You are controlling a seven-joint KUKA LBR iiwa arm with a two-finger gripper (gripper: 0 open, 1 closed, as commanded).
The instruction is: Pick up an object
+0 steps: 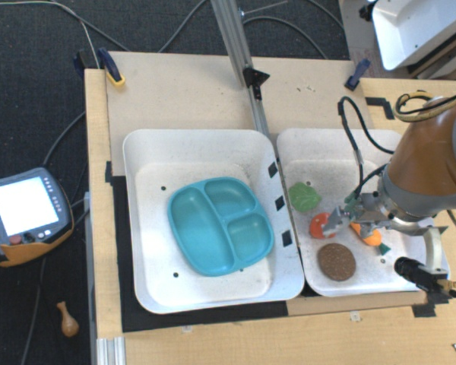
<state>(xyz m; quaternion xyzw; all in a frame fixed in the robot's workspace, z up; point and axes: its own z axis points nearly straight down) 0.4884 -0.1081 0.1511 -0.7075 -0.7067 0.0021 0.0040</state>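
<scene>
In the right bin (319, 147) lie a green leafy piece (304, 197), a red tomato-like piece (320, 226), a brown round patty (337, 261) and an orange piece (372, 238). My gripper (348, 217) hangs low over the bin, between the red piece and the orange piece, just right of the red one. The arm's orange band and wrist cover the bin's right part. Nothing shows held between the fingers.
The left bin (148, 158) holds a teal divided plate (220, 225). A metal pole (235, 44) slants across the bench behind the bins. A teach pendant (23, 211) lies off the bench at the left. Black cables (353, 135) loop above the right bin.
</scene>
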